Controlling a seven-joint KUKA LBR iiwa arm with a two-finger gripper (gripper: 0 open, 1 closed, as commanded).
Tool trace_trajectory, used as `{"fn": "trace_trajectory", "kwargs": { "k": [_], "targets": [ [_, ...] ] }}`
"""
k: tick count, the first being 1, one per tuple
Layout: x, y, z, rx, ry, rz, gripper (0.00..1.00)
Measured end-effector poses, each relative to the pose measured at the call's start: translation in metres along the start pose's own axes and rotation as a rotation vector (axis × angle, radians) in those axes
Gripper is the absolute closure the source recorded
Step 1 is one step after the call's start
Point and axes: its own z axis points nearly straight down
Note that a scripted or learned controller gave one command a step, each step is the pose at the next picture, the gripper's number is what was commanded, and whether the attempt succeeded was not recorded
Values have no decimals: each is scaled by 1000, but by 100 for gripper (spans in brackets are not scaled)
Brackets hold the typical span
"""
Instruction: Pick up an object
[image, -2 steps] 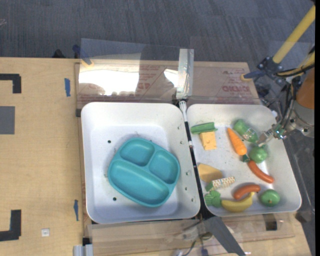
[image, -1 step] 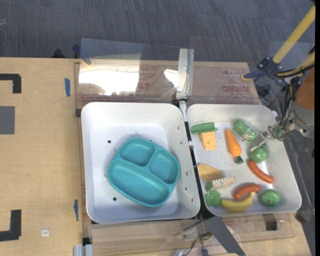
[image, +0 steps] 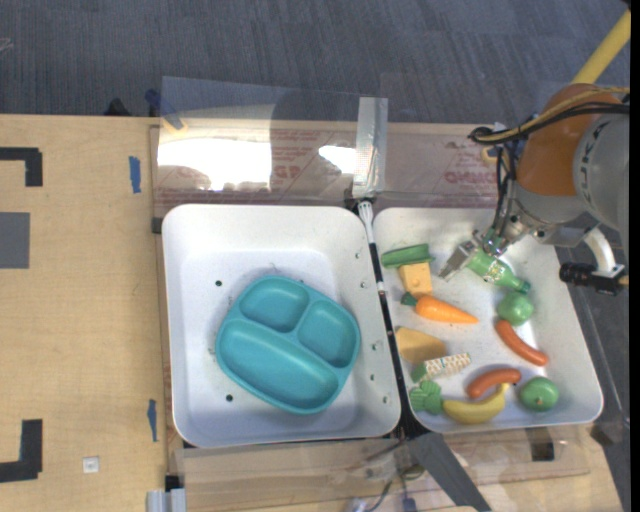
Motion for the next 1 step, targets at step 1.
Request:
{"fn": "trace_trajectory", "kwargs": {
  "k": [1],
  "targets": [
    [-9,-29,6,1,2,-166,0]
  ]
}}
